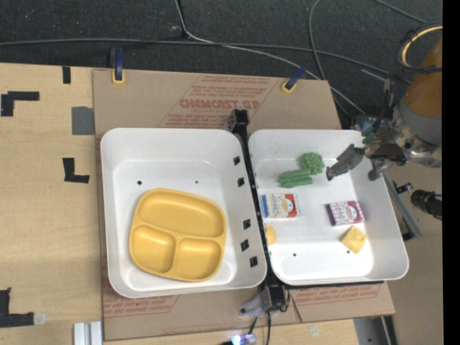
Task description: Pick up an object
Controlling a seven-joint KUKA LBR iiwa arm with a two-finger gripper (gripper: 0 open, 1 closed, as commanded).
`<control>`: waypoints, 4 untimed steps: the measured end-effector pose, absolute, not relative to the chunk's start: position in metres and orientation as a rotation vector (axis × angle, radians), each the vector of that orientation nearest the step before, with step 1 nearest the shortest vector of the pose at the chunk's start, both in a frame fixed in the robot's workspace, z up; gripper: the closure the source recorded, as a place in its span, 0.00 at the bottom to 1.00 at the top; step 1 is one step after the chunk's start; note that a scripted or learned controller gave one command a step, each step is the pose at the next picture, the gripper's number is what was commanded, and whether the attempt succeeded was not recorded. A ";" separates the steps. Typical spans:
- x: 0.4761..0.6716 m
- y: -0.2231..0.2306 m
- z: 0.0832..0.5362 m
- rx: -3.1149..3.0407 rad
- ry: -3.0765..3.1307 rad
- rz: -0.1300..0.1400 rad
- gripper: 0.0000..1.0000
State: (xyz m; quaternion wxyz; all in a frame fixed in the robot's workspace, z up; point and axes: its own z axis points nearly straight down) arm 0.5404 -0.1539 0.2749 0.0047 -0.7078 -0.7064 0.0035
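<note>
Starting at the near edge of the right bin, I see a small yellow block lying closest to me, tilted on a corner. Just behind it sits a purple packet, and to its left, well apart, a blue and white card lies flat, with a small yellow piece tucked against the divider below it. Farther back is the green broccoli toy, head toward the right, stalk running down and left, so its long axis slants across the bin.

That broccoli is what I judge the likeliest target. It lies just left of the gripper, which hangs above the far right part of the same bin. The arm comes in from the right edge. The two fingers are spread wide, one dark tip pointing down-left toward the broccoli head, the other nearer the bin's right wall. Nothing sits between them; they grip nothing and, as far as I can tell from this slant, touch nothing.

To take the broccoli I would need a short move left and then a descent, with the fingers turned to close across the stalk, not along it. The purple packet is about as near, toward me.

The left bin holds a yellow divided plate, well away from the gripper.
</note>
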 end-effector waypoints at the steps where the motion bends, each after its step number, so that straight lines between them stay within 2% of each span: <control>1: 0.542 -0.154 0.280 -2.219 -2.222 0.002 0.00; 3: 0.544 -0.152 0.170 -2.219 -2.218 0.007 0.00; 4: 0.533 -0.150 0.118 -2.217 -2.218 0.007 0.00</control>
